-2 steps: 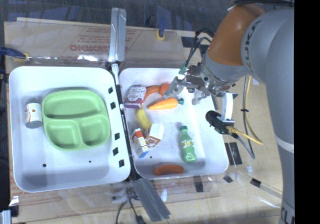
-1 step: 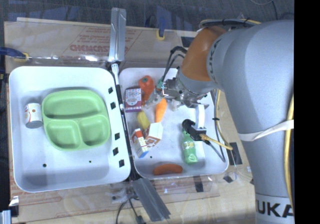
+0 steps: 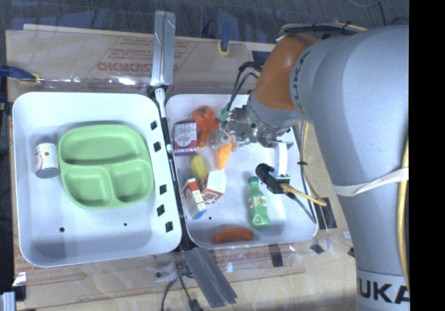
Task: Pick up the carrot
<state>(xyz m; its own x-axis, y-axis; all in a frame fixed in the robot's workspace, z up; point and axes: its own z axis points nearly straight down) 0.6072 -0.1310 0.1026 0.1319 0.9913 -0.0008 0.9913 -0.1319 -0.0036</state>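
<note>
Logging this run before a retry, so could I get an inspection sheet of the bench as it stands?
Surface: two white bins, left bin, right bin.
Job's things: carrot in right bin, under the gripper.
Clutter: green tray, small can in left bin; green bottle, sausage, cartons, other play food in right bin.
Grippers: over the carrot; grasp unclear.
Cables: black cable on the floor.
Surroundings: cardboard sheet under bins.

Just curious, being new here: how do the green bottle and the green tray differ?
The green bottle is darker, small and slim, lying in the right bin among other items. The green tray is paler, broad and flat with three compartments, sitting in the left bin. Both are green.
</note>
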